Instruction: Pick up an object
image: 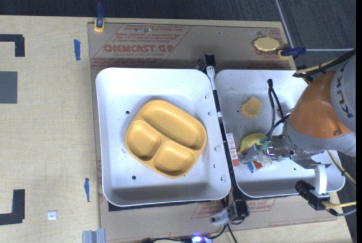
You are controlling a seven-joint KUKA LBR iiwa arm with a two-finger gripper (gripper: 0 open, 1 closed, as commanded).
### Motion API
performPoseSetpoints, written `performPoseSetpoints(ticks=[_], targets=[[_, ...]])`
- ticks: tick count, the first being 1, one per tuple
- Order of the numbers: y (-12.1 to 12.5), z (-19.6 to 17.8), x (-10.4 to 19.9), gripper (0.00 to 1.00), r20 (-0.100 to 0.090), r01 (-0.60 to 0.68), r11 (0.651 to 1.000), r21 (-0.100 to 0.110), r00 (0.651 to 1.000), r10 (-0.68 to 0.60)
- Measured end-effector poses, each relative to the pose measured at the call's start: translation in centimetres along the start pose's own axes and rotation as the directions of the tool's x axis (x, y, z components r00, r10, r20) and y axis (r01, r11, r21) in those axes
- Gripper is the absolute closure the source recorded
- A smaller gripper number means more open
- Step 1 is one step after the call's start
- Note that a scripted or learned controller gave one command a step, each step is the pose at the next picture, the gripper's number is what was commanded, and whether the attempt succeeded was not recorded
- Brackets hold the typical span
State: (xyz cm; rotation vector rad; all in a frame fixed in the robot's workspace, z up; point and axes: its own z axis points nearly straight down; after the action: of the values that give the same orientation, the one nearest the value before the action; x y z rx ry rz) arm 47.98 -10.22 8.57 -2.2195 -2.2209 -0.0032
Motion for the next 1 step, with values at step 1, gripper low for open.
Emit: performPoseSetpoints(ticks=[1], targets=[[0.13,-0.98,-0.05,1.00,0.003,0.000,1.000,-0.004,1.000,0.000]])
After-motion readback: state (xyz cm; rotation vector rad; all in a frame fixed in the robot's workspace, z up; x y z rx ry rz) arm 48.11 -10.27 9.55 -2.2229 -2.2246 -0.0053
